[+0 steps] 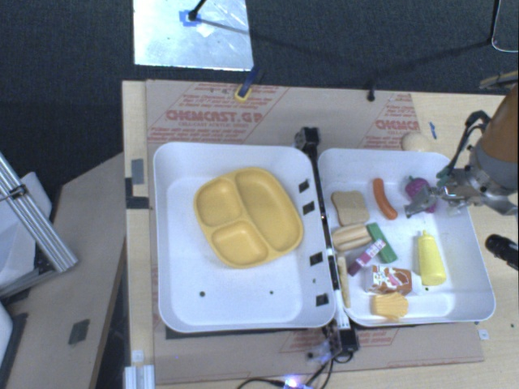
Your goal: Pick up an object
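Overhead, the left bin (174,241) holds a yellow divided plate (247,215), while the right bin (478,294) toward the right of the frame holds a slice of toast (350,207), a hot dog bun (350,237), a sausage (384,198), a green block (380,243), a yellow bottle (430,258), a small packet (390,279) and a purple object (417,188). At the frame's right edge the gripper (430,202) hangs over the right bin's upper part, just beside the purple object, perhaps touching it, though the view is too coarse to judge. Whether its claw is spread or pressed together cannot be told.
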`<action>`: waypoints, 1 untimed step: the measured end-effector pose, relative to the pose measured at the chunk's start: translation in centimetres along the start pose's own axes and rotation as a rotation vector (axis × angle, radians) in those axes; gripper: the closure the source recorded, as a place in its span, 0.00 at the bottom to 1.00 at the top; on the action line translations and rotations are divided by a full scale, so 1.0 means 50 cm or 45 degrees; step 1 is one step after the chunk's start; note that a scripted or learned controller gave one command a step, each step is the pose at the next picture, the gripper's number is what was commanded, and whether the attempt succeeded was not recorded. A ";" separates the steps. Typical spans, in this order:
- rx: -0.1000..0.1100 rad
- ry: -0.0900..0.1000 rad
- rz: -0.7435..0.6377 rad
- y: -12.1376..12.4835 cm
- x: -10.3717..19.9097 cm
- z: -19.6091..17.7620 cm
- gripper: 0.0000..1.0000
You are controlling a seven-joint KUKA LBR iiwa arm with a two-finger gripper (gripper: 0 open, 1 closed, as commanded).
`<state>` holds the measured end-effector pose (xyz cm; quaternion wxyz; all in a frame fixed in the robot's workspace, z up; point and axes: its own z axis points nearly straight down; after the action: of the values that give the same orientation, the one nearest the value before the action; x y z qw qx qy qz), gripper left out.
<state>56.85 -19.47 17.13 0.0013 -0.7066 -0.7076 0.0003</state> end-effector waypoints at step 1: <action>-0.002 -0.001 0.001 -0.012 -0.009 0.090 0.00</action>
<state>56.25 -19.94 12.64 0.0004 -0.7069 -0.7073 0.0001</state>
